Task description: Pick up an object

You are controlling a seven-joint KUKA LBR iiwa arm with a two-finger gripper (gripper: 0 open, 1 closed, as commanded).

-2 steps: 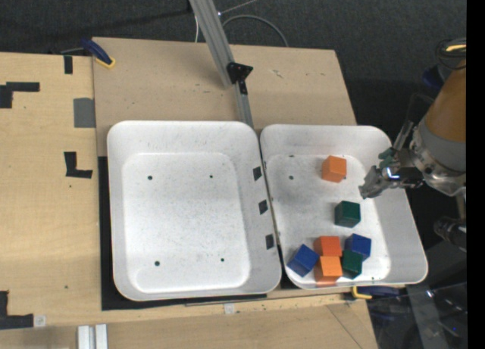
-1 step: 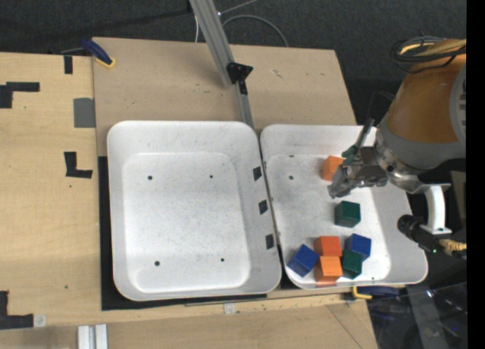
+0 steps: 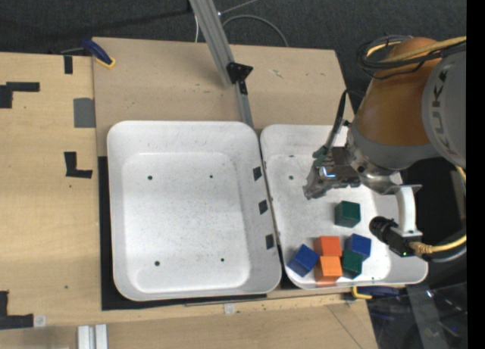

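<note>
I see the fingers (image 3: 317, 185) low over the right bin (image 3: 292, 151), but I cannot tell their spread, and nothing shows between them. The nearest block, a dark green cube (image 3: 348, 213), lies apart, just to their lower right. Blue and orange cubes (image 3: 329, 257) cluster at the bin's near edge.

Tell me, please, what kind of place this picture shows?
Probably a robotics lab bench for grasping trials: a KUKA arm reaches over two white bins, and small coloured blocks lie in the right one.
</note>
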